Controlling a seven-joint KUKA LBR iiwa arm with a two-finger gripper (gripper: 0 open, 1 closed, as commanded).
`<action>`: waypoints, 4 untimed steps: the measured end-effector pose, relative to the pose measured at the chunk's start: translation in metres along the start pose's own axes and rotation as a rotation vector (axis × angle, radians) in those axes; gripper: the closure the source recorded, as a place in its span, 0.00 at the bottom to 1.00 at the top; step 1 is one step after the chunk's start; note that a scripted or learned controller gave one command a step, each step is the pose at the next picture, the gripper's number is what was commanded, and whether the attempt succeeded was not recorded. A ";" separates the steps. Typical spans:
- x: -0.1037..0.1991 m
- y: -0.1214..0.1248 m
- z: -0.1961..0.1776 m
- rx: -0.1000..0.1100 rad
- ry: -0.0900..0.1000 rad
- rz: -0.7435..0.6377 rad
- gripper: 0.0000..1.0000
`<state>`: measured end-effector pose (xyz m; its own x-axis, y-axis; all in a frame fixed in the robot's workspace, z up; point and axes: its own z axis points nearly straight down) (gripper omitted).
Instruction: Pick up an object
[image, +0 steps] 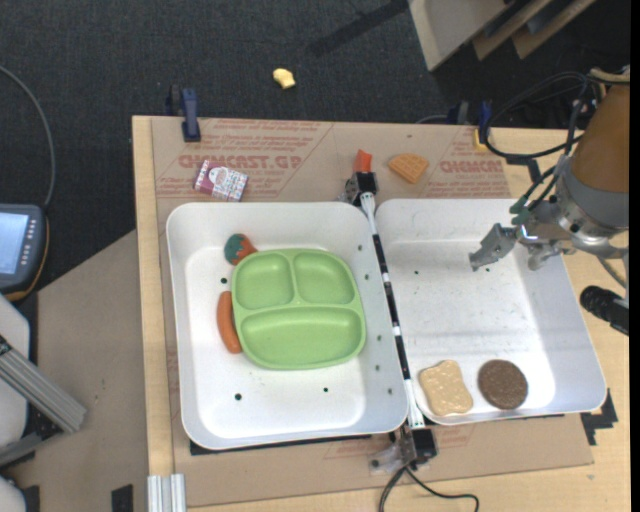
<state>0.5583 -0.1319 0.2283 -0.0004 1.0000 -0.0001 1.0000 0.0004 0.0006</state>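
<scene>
The gripper (512, 249) hangs with fingers spread and nothing between them at the right bin's (455, 215) upper right, while the brown cookie-shaped toy (502, 383) at lower right looks light, stiff and flat, best pinched across its rim.
</scene>
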 end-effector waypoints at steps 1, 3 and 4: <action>0.059 0.011 0.047 0.007 0.004 -0.005 0.00; -0.007 -0.006 0.148 0.009 0.002 0.003 0.00; -0.072 -0.052 0.113 0.002 -0.003 0.008 0.00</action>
<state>0.5067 -0.2040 0.1156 0.0077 1.0000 -0.0028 1.0000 -0.0077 -0.0018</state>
